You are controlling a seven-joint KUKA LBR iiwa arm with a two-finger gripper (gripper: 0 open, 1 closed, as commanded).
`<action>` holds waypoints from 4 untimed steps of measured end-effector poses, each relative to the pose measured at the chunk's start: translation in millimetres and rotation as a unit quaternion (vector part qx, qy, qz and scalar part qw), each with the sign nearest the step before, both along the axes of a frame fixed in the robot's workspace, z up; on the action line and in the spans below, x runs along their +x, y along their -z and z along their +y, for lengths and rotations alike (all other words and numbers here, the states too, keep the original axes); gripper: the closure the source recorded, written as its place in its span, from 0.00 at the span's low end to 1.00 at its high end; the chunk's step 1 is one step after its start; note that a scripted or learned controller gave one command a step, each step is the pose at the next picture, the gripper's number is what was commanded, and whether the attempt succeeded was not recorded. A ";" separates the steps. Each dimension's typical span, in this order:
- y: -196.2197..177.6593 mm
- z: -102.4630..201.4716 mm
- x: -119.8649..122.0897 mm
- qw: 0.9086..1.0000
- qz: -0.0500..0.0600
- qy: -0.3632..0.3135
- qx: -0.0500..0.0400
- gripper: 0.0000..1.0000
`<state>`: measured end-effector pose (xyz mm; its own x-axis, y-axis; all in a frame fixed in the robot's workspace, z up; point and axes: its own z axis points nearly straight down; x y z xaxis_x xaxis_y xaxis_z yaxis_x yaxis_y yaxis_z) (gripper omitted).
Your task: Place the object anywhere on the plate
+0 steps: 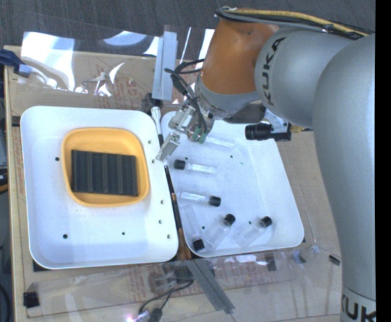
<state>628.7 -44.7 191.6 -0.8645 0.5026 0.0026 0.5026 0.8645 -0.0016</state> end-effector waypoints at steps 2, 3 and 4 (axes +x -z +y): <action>-3.5 40.7 11.7 0.991 0.000 -0.131 0.000 0.00; -24.2 30.3 10.8 0.991 -0.002 -0.132 0.000 0.00; -38.0 34.5 7.1 0.995 -0.003 -0.104 -0.001 0.00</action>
